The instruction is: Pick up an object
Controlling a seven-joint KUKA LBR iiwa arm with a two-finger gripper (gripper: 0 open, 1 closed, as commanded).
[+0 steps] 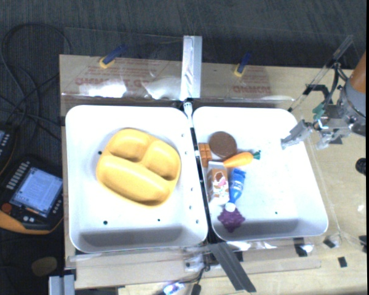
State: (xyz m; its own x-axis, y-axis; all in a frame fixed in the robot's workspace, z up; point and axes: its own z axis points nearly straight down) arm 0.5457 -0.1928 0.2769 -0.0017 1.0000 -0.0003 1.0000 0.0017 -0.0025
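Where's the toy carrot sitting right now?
The carrot lies in the right bin, near its left side, just right of the brown round disc and directly above the blue bottle. The gripper is over the bin's upper right edge.

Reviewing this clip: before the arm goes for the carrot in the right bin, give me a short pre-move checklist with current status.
1. Carrot lies in the right bin: ok.
2. Carrot top uncovered: ok.
3. Space around carrot: not ok; brown disc and blue tube crowd it.
4. Gripper over the right bin's rim, apart from the carrot: ok.
5. Gripper carries nothing: ok.
6. Finger opening: cannot tell.
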